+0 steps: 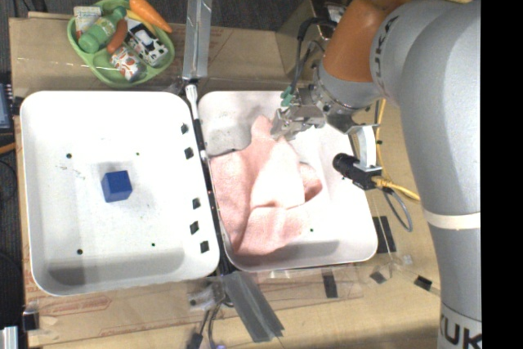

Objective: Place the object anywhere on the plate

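At the upper left of the frame sits one green bowl (91,65), round and shallow, heaped with small toy foods; an orange carrot shape (148,11) lies across its upper right rim. Below it, the left bin (49,257) is a shallow white tray with rounded corners and a smooth, slightly glossy floor. A single blue block (117,185), a small cube with crisp edges, rests on that floor left of centre, well apart from every wall.

A row of black clips (196,180) runs down the seam where the two bins meet, and a grey metal bar (197,29) stands above the seam at the top of the frame.

The right bin (359,245) matches the first in shape and colour. One pink cloth (270,196), soft and rumpled, spreads over most of its floor, with a fold rising to a peak toward the upper centre.

The arm (441,78) enters from the right edge as a thick grey column, bends over the bench, and ends past the orange band (359,37) in a wrist tilted down to the left. The gripper (288,124) is at the peak of the cloth; whether its jaws are released or clenched on the fabric cannot be told.
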`<state>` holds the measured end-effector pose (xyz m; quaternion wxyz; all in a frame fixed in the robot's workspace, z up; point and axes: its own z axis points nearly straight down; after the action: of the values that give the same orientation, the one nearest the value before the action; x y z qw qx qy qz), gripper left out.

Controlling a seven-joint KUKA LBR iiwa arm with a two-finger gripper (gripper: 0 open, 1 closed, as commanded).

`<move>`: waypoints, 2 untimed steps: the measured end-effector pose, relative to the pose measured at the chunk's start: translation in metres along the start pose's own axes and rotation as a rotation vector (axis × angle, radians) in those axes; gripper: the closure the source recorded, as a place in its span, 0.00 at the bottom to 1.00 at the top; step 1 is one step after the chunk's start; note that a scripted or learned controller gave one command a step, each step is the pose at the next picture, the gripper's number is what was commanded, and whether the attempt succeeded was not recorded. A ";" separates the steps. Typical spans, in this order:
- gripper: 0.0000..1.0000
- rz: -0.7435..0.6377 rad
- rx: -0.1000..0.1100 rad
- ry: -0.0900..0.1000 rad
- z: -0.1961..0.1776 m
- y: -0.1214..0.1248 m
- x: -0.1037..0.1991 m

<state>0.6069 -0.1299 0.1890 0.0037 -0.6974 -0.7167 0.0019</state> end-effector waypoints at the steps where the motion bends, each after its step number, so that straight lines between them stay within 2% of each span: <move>1: 1.00 -0.008 -0.005 -0.002 -0.042 0.000 0.001; 2: 1.00 -0.416 -0.004 -0.003 -0.048 -0.017 0.042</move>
<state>0.5887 -0.0880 0.2373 0.0015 -0.5345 -0.8452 0.0009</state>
